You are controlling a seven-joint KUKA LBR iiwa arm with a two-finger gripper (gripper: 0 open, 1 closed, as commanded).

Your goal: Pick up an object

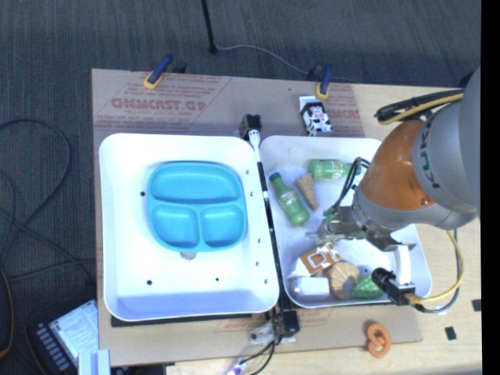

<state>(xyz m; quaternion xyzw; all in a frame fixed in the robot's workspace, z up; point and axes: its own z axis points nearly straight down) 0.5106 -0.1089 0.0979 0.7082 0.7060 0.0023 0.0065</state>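
while the left bin (117,233) held a blue divided tray (196,206) lying flat near its middle, the right bin (280,151) was crowded with small things. both bins sat side by side on a brown cardboard sheet (156,100) that covered the surface, and two clamps, one blue and yellow (159,70) at the back left and another (323,82) further right, gripped the cardboard's far edge. a small black and white figure (316,118) stood on the cardboard just behind the right bin.

inside the right bin, a green bottle (288,199) lay tilted near the left wall, with a tan cone-shaped piece (307,191) just beside it and a second green bottle (329,169) lying toward the back. nearer the front lay an orange and white packet (319,259), a white piece (312,286), a round brown item (342,280) and a small green item (367,289), all close together.

the arm (406,178) reached in from the right, its orange band over the bin's right half. the gripper (337,226) hung low above the middle of the right bin, just behind the orange and white packet. how far apart the fingers stood could not be told, and nothing could be seen between them. an orange ring (378,338) lay on the cardboard in front of the right bin.
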